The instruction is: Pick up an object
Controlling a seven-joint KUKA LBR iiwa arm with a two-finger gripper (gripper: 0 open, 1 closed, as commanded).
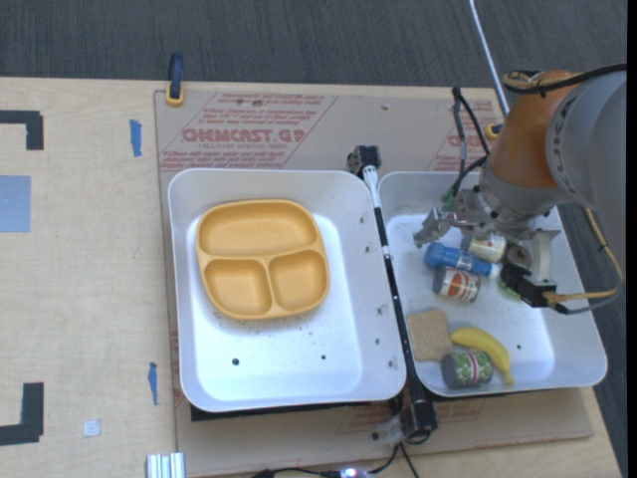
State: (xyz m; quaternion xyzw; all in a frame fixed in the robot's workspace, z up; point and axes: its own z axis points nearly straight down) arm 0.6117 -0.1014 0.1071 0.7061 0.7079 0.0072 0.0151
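Camera view: two shallow white plastic bins side by side on a pale wooden bench. Left bin (199, 366) holds a smooth yellow-orange divided plate (263, 258), three compartments, rounded corners. Right bin (577, 357) holds the clutter: blue cylindrical can (456, 258) lying on its side, red-and-white labelled can (458, 285) just below it, flat tan sponge-like square (428, 334), curved yellow banana (484, 349) touching a green-labelled can (467, 368). Grey arm with orange band reaches in from the right; gripper (476, 229) sits low over the bin's upper part, just above the blue can. Whether its metal parts are spread or closed: cannot tell. Nothing visibly gripped.
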